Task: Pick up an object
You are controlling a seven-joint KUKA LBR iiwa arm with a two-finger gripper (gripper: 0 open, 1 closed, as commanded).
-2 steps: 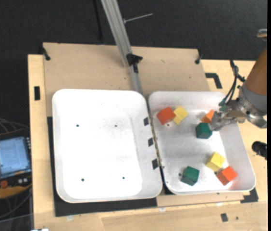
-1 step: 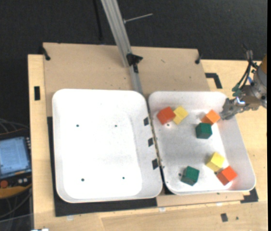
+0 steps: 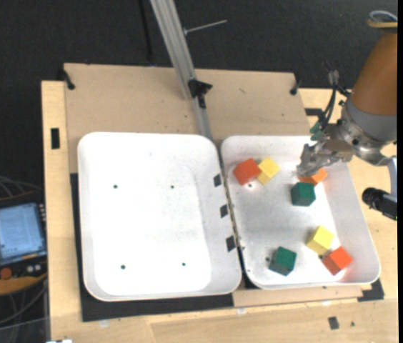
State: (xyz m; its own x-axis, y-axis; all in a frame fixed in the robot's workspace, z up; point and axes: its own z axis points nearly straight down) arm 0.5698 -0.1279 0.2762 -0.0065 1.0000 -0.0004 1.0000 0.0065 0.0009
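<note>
The gripper [image 3: 310, 168] hangs low over the right bin [image 3: 354, 213], near its far edge. I cannot tell how it stands. A small orange block [image 3: 319, 177] lies right under it, touching a green block [image 3: 303, 194]. There is no writing I can read.

A light brown wooden bench [image 3: 151, 95] sits under everything. Two white bins lie on it, side by side and touching in the middle. The left bin [image 3: 151, 216] is the bigger one. The right bin [image 3: 259, 224] has small blocks in it. A black mat [image 3: 87, 309] peeks out under the left bin's front edge. A grey metal pole [image 3: 176, 38] stands up from the back of the bench, near where the bins meet.
</note>
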